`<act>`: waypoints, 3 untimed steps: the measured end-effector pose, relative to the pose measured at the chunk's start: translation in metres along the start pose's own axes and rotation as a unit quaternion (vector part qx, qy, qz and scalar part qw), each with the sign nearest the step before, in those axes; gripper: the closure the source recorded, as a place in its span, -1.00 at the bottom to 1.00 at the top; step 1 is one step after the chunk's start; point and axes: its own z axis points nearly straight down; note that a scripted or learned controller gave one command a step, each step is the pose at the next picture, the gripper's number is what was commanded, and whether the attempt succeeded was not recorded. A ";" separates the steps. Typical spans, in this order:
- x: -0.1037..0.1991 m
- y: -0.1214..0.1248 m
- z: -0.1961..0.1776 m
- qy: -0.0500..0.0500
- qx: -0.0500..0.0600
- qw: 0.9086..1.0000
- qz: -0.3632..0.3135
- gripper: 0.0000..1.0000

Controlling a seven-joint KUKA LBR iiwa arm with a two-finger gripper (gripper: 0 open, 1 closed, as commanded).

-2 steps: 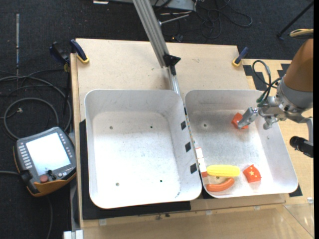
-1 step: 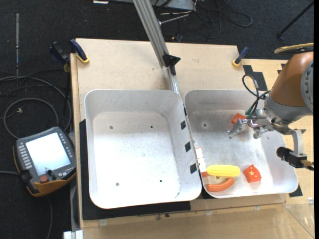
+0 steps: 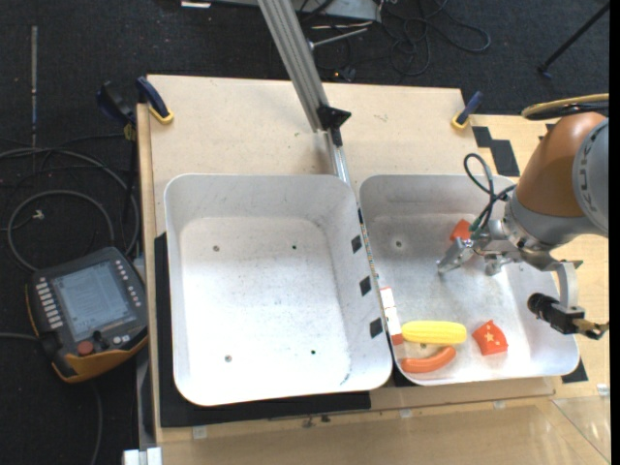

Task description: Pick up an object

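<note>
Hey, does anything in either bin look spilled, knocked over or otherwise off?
Nothing spilled or damaged. The yellow corn cob, orange sausage-shaped toy and red block huddle along the right bin's near edge, the corn touching the sausage. The gripper hovers farther back.

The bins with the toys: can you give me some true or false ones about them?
1. The yellow toy lies in the right bin. True.
2. The yellow toy is up at the far end of its bin. False: it lies near the front edge, next to the orange toy.
3. The red toy sits to the right of the yellow toy. True.
4. The gripper hangs over the left bin. False: it is over the right bin.
5. The red toy is in the left bin. False: it is in the right bin.
</note>
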 end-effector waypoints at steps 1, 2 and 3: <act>0.000 0.001 -0.012 0.000 -0.001 1.000 0.000 1.00; -0.005 -0.007 -0.064 -0.001 -0.003 1.000 0.001 1.00; 0.001 0.003 -0.119 -0.001 -0.005 1.000 -0.002 1.00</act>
